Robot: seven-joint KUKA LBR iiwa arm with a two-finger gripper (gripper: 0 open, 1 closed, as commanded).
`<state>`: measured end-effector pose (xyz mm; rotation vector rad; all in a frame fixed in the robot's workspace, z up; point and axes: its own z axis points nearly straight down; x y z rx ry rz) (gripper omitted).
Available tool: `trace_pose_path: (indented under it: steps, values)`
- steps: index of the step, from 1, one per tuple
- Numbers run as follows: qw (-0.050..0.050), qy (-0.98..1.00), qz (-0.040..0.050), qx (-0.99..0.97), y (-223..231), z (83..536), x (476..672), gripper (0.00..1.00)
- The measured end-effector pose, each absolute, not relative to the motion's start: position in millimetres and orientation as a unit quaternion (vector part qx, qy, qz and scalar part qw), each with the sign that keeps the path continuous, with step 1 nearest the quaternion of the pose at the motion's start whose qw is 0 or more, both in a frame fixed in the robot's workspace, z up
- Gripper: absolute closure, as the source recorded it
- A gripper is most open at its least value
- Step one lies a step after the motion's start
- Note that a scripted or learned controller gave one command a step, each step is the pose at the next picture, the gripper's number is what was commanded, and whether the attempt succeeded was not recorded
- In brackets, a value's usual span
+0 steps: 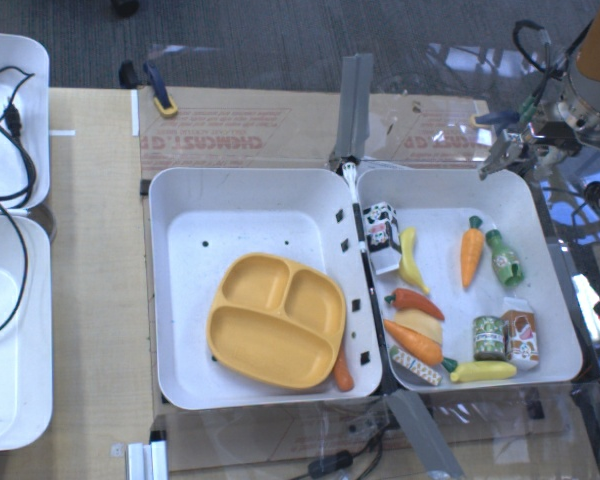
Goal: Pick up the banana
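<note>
The gripper (507,153) hangs over the right bin's (550,230) far rim, well apart from the banana (411,259) beside the milk carton (381,230)

A robotics lab: grey carpet, cardboard-covered bench (80,268), two white bins (250,193), loose cables (5,158).

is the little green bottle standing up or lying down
Lying down. The green bottle lies lengthwise on the floor of the right bin, its side showing, beside the carrot.

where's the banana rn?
In the right bin, near its left wall: the banana lies just right of the cow-print milk carton and above the red pepper. The gripper is over the bin's far rim.
</note>
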<state>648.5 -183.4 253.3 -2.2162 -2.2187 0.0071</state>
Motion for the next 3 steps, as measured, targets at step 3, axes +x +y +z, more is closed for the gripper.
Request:
trace_pose_path:
  steps: [3]
  values:
    - [0.002,-0.850,0.0015,-0.527,-100.8,87.9,576.2,0.00]
